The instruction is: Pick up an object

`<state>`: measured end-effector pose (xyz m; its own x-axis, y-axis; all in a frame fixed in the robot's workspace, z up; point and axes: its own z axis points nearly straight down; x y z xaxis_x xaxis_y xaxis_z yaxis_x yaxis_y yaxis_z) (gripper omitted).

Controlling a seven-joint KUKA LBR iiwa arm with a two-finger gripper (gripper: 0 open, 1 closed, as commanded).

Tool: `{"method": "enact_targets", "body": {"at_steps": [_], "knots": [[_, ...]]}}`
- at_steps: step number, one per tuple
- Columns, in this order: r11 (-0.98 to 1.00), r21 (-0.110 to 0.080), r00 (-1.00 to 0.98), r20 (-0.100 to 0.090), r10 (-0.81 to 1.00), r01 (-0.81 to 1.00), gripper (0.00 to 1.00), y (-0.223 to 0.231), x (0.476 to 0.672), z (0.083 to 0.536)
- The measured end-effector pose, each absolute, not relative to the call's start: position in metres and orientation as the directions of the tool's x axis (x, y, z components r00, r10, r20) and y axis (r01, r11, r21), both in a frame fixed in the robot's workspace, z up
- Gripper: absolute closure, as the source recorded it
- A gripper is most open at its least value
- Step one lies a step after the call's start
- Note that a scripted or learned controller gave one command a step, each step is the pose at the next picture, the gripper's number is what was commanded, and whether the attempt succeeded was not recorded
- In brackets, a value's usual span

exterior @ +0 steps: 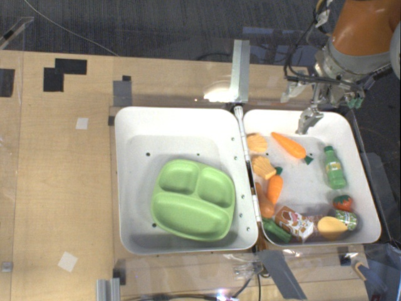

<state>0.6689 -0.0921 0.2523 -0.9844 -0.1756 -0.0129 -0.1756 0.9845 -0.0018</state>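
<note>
My gripper (307, 121) hangs over the back edge of the right bin (351, 130), just above and to the right of a large orange carrot (289, 145). I see nothing held in it. Further toys lie in this bin: a green bottle (334, 167) at the right, a smaller carrot (274, 190), two tan bread-like pieces (258, 144) by the left wall, a red tomato (343, 202), a yellow fruit (330, 226), a printed carton (294, 223) and a dark green vegetable (275, 231) at the front.
The left bin (135, 130) holds a green divided plate (194, 198) towards its front. A metal post (239, 68) rises behind the divider between the bins. The wooden bench (56, 187) stretches to the left.
</note>
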Motion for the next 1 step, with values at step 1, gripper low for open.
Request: {"method": "enact_targets", "body": {"at_steps": [1], "knots": [[0.996,-0.002,-0.995,-0.011,-0.094,-0.094,0.00,-0.1025,0.6716,0.1001]]}}
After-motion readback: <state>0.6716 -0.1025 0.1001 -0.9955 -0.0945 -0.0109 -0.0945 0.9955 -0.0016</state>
